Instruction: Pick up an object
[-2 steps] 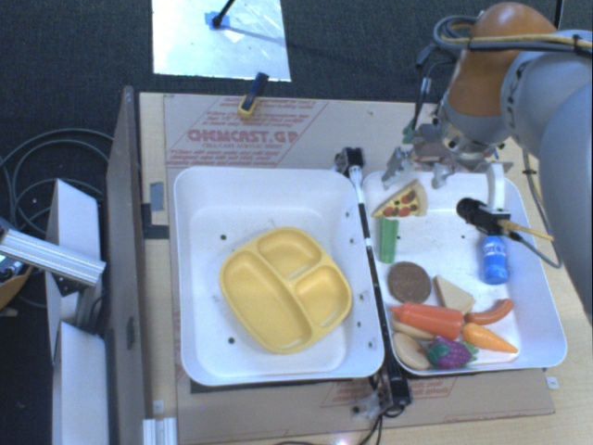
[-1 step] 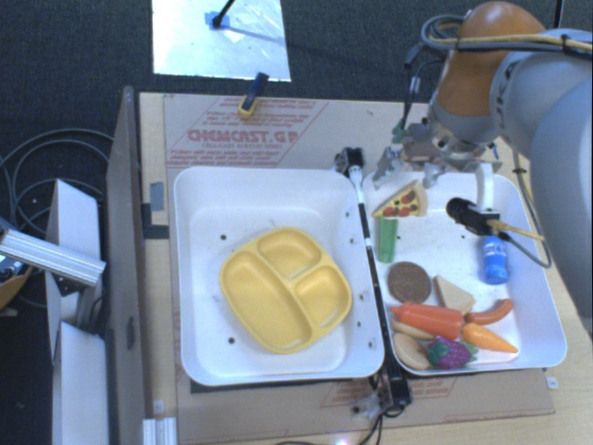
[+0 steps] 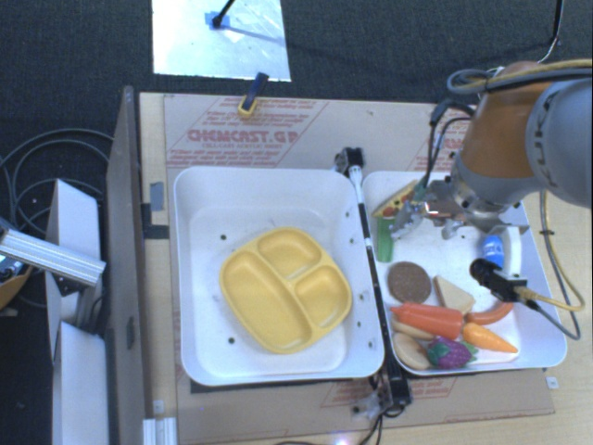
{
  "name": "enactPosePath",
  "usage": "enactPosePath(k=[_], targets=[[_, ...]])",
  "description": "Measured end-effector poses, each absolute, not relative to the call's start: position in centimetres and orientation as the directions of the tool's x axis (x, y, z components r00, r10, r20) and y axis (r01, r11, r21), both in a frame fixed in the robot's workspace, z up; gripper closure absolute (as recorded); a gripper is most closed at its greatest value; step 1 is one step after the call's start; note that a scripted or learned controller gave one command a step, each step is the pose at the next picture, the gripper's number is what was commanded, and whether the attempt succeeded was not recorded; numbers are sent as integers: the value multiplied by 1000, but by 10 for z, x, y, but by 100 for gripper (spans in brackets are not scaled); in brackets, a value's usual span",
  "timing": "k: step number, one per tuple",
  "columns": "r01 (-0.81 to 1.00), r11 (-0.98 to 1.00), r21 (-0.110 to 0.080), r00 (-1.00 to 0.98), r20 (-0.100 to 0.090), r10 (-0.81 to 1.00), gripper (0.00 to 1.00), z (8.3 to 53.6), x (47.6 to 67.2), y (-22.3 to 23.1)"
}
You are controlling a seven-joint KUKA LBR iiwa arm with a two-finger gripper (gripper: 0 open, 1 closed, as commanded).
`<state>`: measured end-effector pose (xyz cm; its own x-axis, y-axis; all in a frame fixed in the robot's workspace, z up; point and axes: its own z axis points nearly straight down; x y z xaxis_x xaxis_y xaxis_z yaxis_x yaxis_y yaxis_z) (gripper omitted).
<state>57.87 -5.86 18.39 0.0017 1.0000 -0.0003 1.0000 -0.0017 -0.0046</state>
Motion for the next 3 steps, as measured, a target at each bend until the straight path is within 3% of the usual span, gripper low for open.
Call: enactPosePath(k=[1,2,3], targets=[[1000,-1,-4,1,-1,1000,0,109,599,-91],[1000,8,-11,-8,0,1000,0,85,669,-99],[1000,3,-9,-3,-7,1000,0,84,667,-88]])
